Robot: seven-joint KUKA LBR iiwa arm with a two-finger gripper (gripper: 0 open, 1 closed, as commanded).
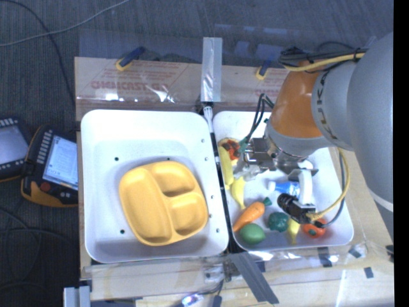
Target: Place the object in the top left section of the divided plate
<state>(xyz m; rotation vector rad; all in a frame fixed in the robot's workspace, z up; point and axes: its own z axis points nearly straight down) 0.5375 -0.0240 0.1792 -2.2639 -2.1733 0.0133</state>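
A yellow divided plate [163, 201] lies in the left white bin [102, 139], its three sections bare. The right bin [339, 222] holds toy foods: a carrot [248, 215], a green lime-like piece [253, 234], a dark green piece [277, 221], a yellow banana-like piece [228, 170] and a small red-orange piece [312, 229]. My gripper [250, 160] hangs low over the right bin's left part, near the yellow pieces. The wrist hardware hides its fingers.
The grey arm with its orange band [300, 107] covers the right bin's upper half. A handheld pendant [52, 168] lies on the floor left of the bench. A metal divider [211, 75] stands between the bins at the back.
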